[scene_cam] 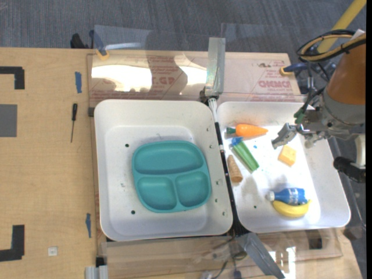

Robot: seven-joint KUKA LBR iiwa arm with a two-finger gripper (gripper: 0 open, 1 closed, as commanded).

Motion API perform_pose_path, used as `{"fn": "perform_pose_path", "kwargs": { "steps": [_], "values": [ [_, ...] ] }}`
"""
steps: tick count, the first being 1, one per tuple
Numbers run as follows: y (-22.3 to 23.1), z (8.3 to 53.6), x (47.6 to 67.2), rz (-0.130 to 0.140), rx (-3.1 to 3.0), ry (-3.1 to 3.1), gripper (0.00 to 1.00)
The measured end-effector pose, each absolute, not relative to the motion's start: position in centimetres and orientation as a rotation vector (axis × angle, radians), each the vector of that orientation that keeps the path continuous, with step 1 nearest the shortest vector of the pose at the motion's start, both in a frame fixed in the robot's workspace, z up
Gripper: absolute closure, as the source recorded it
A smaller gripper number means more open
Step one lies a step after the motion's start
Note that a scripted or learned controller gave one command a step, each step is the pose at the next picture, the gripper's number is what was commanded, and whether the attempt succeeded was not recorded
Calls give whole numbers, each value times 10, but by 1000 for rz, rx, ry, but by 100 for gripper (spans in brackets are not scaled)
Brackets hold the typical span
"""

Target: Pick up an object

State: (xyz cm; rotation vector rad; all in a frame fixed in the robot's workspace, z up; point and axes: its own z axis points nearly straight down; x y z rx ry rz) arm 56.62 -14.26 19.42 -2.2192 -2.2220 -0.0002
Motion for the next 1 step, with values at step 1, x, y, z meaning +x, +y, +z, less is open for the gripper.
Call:
{"fn": "perform_pose_path", "kwargs": {
  "steps": [1],
  "values": [
    [-163,158,581,1,-2019,-2404,0]
  ]
}}
